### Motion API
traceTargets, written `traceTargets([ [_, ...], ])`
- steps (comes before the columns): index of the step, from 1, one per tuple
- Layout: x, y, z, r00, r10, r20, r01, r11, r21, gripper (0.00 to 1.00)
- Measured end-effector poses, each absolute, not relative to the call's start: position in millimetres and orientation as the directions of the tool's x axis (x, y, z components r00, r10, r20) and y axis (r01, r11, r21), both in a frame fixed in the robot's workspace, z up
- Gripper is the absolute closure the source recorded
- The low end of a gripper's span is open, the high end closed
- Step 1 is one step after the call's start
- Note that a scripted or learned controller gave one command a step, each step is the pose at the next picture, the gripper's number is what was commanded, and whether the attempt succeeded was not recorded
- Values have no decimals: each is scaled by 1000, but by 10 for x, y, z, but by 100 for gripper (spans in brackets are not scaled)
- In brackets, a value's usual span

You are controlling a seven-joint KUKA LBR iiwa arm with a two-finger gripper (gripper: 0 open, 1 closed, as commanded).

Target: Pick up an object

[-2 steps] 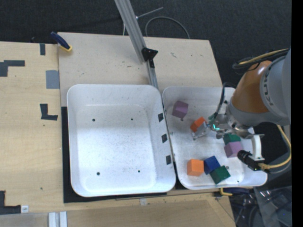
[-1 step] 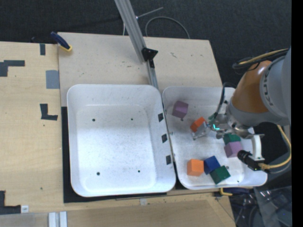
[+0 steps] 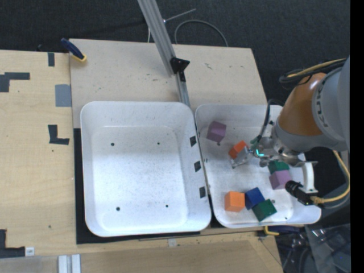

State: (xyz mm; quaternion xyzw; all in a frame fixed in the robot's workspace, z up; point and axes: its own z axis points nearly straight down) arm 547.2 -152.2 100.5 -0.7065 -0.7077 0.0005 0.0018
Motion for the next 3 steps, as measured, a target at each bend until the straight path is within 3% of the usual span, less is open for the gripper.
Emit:
traceTargets([
  [1,5472,-1522,1006,-2,1000,2,1000,2,-3,0],
  [2,6549,-1169,904,-11,1000,-5,996,10,-87,0],
  [3,6048,-1329,913,3,1000,-2,1000,-3,-7,0],
])
